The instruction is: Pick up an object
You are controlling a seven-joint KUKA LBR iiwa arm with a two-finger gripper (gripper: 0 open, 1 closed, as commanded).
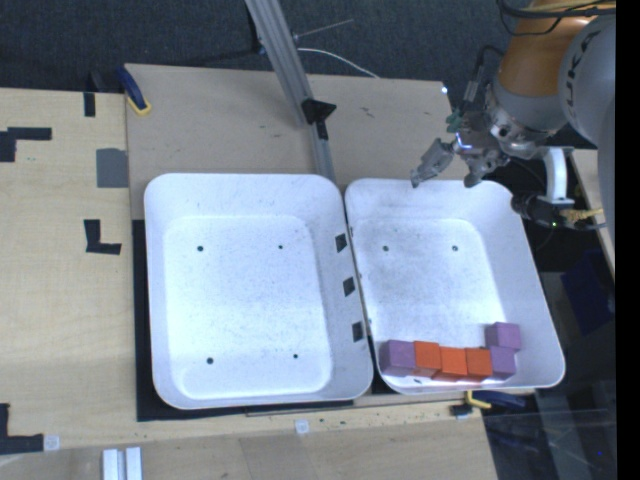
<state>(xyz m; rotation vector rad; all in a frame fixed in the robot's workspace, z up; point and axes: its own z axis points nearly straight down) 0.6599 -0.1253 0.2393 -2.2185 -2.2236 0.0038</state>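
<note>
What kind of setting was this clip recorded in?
Most likely a robotics lab's bin-picking bench: two white bins, the left bin and right bin, sit on a taped wooden benchtop, coloured blocks lie in the right one, and an industrial arm's gripper hangs above its far edge.

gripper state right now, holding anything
Gripper: open, nothing between its fingers, above the far edge of the right bin.
</note>
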